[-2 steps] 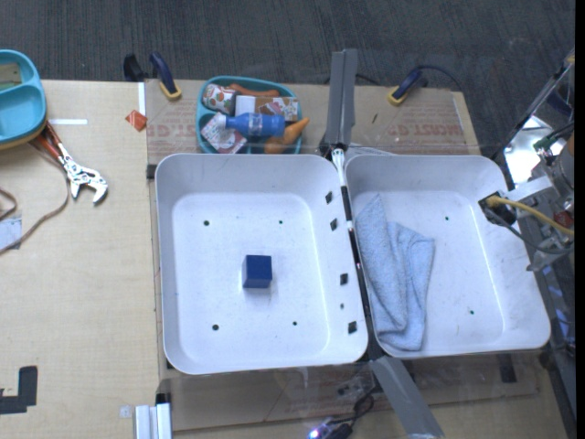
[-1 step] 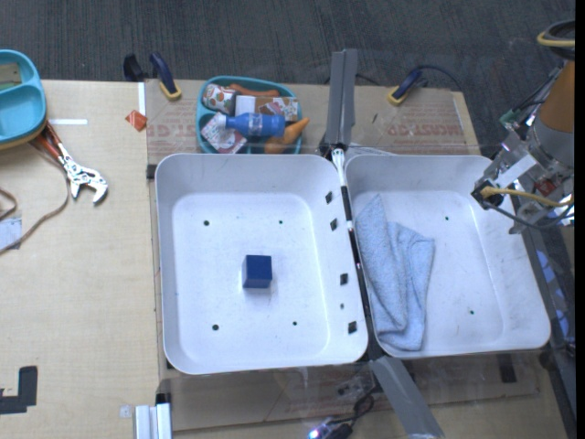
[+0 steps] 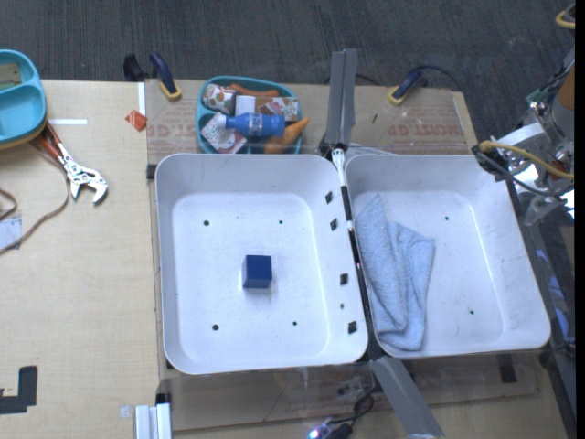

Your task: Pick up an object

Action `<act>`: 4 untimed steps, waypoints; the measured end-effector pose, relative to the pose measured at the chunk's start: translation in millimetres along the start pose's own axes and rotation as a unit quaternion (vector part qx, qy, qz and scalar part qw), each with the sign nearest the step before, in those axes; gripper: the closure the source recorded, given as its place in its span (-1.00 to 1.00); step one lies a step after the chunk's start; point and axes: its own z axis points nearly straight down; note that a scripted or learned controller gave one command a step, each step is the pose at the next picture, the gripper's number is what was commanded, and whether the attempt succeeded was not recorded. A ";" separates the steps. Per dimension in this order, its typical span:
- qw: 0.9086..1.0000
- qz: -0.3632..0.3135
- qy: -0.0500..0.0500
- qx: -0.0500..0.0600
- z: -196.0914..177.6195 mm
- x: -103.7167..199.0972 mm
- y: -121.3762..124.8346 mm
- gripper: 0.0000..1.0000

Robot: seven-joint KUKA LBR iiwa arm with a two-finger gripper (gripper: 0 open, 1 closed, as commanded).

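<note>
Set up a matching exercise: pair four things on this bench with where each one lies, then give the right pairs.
Things:
1. blue cube
2. grey towel
3. wrench
4. teal bowl of packets

Places:
A. on the wooden bench, left of the bins
B. in the right bin
C. behind the left bin, on the bench
D. in the left bin

Pairs: 1-D, 2-B, 3-A, 4-C

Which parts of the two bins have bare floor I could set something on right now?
Left bin: bare floor all around the blue block at its centre. Right bin: bare from the grey towel to its right wall. The towel crowds that bin's left side.
</note>
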 end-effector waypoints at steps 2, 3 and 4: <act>1.000 0.013 0.001 0.000 -11.2 -38.0 -8.8 -1.00; 1.000 0.013 -0.001 0.001 -4.4 -52.4 -12.4 -1.00; 1.000 0.012 0.000 0.001 1.0 -79.4 -18.4 -1.00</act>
